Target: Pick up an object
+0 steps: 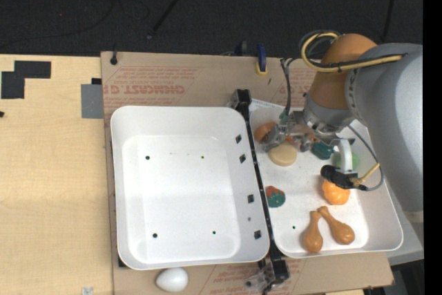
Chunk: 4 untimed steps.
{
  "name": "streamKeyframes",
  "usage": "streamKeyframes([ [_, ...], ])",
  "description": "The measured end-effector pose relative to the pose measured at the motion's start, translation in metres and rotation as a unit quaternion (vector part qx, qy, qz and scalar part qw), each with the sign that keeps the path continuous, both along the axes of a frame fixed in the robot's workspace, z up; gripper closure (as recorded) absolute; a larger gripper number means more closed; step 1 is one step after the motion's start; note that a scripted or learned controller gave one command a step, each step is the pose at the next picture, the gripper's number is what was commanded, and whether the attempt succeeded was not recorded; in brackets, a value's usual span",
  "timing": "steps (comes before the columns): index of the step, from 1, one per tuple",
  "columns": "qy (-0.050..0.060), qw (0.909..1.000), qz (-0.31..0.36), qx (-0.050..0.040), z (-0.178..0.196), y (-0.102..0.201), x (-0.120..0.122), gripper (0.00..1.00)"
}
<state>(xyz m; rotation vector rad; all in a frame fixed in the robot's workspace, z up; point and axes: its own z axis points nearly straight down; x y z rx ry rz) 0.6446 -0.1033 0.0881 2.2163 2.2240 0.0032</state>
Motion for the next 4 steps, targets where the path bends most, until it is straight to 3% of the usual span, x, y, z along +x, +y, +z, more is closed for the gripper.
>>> streamKeyframes([
  [1, 0.004, 1.0000, 0.001, 0.0000, 0.009, -0.001, -0.003, 1.00],
  [2, 0.003, 1.0000, -0.002, -0.0001, -0.001, -0.010, -0.014, 1.00],
  [3, 0.000, 1.0000, 0.000, 0.0004, 0.060, 0.021, 0.000, 1.00],
  [4, 0.008, 1.0000, -0.002, 0.0011, 0.003, 0.020, -0.067, 1.00],
])
